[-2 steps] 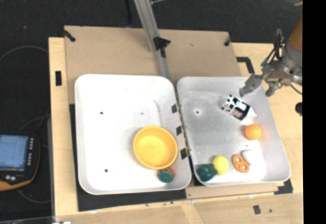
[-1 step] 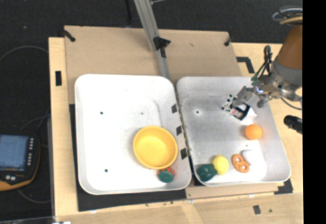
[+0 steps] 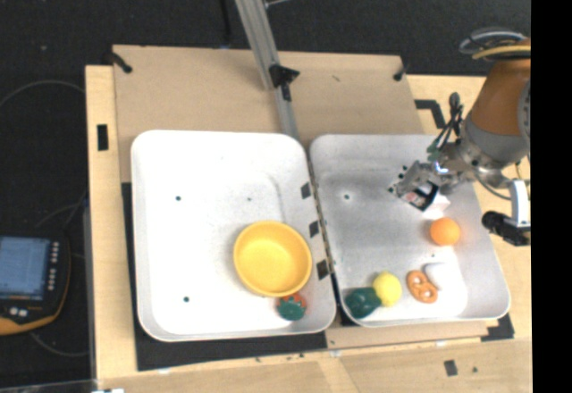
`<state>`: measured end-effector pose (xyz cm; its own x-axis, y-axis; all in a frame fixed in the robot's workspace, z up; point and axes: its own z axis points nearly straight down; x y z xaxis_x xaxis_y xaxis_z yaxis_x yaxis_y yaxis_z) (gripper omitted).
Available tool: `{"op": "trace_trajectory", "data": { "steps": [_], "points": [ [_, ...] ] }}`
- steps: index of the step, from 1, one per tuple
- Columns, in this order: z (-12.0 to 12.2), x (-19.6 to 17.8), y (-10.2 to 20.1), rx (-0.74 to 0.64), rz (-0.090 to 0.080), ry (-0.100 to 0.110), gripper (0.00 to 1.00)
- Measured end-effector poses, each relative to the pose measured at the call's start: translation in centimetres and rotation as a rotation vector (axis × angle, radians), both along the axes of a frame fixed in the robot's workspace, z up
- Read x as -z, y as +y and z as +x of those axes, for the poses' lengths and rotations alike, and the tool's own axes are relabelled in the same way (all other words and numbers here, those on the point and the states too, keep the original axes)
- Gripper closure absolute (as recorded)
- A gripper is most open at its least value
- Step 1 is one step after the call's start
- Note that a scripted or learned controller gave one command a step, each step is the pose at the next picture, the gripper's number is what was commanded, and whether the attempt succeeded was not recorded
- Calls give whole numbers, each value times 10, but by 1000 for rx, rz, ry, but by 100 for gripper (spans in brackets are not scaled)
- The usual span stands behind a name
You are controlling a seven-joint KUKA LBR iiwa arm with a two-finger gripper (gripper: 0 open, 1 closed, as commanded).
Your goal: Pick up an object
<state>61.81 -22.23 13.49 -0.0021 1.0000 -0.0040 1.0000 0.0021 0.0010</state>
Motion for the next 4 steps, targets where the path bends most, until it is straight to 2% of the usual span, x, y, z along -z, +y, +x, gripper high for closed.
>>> {"op": "trace_trajectory", "data": {
  "steps": [1,2,3,4],
  "points": [
    [2,-15,-1,0,-2,-8,100],
    [7,-79,-4,0,1,-8,100],
    [8,-93,-5,-1,3,-2,100],
    [1,-99,55,-5,5,-1,100]
  ]
}}
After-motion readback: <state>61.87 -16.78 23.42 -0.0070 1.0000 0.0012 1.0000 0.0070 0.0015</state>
